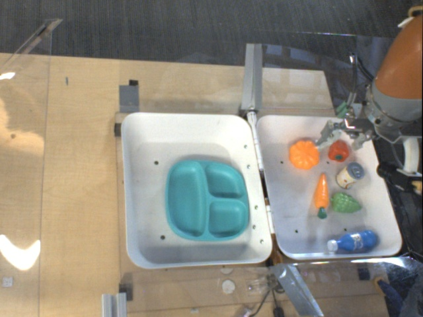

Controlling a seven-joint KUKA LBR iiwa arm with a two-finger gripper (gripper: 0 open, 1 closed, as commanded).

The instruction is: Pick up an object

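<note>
Reaching in from the right, the arm (400, 78) is cut off by the frame edge; its orange band and grey wrist show, the rest does not. The jaws (344, 132) hang over the upper right of the right bin (277, 177), just above a small red object (338, 151); they are small and cluttered here, and I cannot tell how far they are open or whether they have hold of anything.

Right bin contents: orange pumpkin-like piece (304, 154) left of the red object; a small cream and blue item (349, 175) below it, shape hard to make out; toy carrot (321, 193) lying near upright at centre; green lumpy piece (345, 203) just beside the carrot; blue bottle (353, 242) on its side near the lower rim.

Left bin (139, 177) holds a teal divided tray (207, 199), three compartments, well apart from the arm. Both bins sit on a pale wooden worktop (66, 177).
</note>
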